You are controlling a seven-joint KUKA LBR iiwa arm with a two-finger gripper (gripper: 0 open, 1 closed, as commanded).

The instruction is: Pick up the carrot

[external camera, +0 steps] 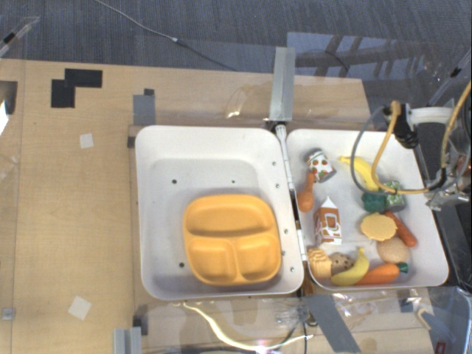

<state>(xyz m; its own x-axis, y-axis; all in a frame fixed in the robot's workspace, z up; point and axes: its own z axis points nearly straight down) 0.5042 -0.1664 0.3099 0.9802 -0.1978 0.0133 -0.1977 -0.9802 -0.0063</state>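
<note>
In the camera view, the orange plastic carrot with a green top (380, 273) lies untouched at the near edge of the right white bin (441, 260), beside a yellow banana (352, 269). The approach step is judged pending; the hand's opening cannot be told.

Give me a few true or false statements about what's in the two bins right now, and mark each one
1. The yellow divided tray lies in the left bin. True.
2. The carrot lies on the yellow tray. False: it lies in the right bin, near its front edge.
3. A banana lies right beside the carrot. True.
4. The right bin holds just one banana. False: a second banana lies toward the back.
5. The carton sits in the left bin. False: it is in the right bin, near the divider.
</note>
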